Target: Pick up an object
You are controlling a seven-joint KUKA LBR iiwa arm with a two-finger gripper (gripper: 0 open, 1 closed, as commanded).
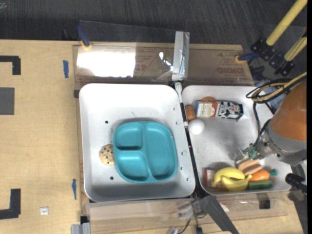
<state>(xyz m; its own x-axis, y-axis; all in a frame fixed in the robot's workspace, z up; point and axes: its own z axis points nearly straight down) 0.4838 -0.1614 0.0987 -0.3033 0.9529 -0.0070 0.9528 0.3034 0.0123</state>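
Note:
In the right bin (229, 135), a yellow banana (229, 177) lies at the front, with a hot dog (249, 166) and an orange carrot (261, 175) beside it. A milk carton (219, 109) lies on its side at the back, next to an orange item (189, 112). A white ball (196, 127) rests near the left wall. The arm comes in from the right, its orange band (292, 116) above the wrist. My gripper (248, 154) hangs low, just behind the hot dog. Nothing is visibly held.
The left bin (92, 106) holds a teal divided plate (145, 151) and a cookie (106, 155) at the plate's left side. A clear panel stands behind the bins. Black cables and yellow bars (287, 18) sit at the back right.

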